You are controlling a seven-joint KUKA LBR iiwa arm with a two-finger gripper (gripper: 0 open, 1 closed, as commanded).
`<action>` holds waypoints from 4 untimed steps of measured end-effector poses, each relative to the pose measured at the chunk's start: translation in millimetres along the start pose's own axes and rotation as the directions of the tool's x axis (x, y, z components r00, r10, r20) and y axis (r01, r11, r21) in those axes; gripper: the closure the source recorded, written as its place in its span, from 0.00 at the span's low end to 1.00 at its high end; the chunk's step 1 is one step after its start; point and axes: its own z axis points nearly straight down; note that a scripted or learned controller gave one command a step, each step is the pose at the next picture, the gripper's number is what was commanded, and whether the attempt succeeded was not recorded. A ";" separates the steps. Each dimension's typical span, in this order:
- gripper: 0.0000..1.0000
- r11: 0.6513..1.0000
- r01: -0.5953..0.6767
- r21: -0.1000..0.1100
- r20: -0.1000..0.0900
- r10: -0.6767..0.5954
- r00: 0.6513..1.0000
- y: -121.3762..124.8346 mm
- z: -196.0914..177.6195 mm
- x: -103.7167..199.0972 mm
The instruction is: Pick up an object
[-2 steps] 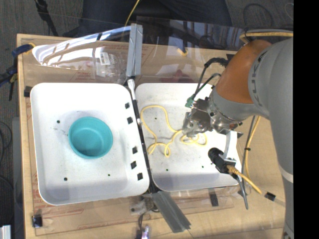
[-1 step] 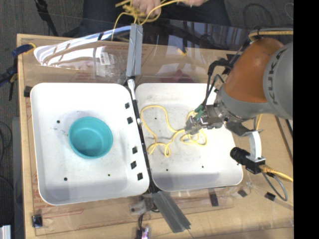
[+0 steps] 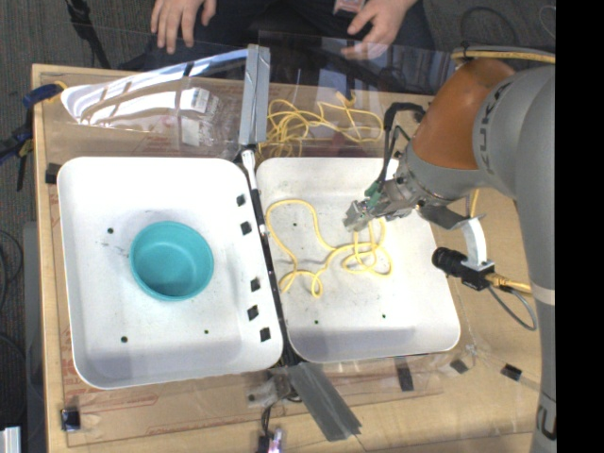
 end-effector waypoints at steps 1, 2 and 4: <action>0.00 0.999 -0.047 -0.003 0.001 0.047 0.999 -12.0 98.5 -28.9; 0.00 0.998 0.056 0.001 -0.003 -0.056 0.998 -31.1 94.2 -23.3; 0.00 1.000 -0.013 -0.003 0.001 0.013 1.000 11.0 98.8 -33.5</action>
